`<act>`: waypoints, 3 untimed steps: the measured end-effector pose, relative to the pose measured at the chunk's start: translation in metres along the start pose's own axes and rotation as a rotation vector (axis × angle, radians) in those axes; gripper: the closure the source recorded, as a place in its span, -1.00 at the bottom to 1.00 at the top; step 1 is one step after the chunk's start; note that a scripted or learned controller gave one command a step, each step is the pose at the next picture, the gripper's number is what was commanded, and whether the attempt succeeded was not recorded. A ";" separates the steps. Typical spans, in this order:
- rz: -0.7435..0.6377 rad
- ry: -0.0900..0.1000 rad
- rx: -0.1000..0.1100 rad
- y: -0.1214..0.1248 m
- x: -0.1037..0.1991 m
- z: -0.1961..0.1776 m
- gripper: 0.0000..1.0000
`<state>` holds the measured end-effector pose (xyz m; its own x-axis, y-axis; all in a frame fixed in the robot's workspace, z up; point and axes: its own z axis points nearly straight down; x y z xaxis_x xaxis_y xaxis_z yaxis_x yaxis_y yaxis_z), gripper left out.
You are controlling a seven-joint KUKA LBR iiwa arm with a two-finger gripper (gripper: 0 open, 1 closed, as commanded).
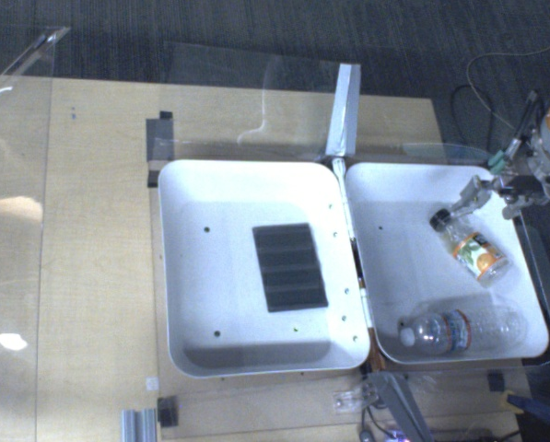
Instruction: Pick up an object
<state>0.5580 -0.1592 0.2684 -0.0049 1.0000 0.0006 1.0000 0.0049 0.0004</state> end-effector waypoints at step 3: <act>-0.439 -0.005 -0.010 0.072 -0.046 0.180 -1.00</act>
<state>0.6305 -0.2047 0.0886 -0.4296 0.9030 -0.0064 0.9029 0.4297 0.0094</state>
